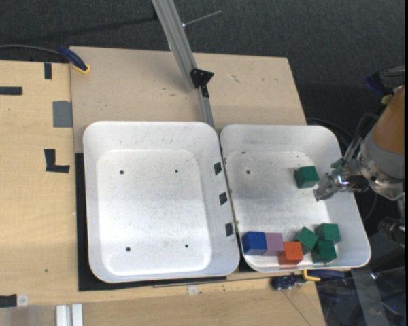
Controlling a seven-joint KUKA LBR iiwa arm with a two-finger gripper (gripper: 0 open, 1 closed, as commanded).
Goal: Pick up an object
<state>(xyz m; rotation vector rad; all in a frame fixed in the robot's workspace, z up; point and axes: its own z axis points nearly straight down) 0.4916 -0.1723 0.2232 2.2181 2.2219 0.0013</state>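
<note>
The fingers of the two-finger gripper (328, 185) sit low over the right white bin (272, 136); whether they are apart or together I cannot tell. Nothing shows between them. A lone green cube (306, 176) lies just beside them, toward the bin's middle. Risk: a descent here may clip its edge and shove it away. The cluster of coloured blocks (294, 244) sits well apart.
</note>
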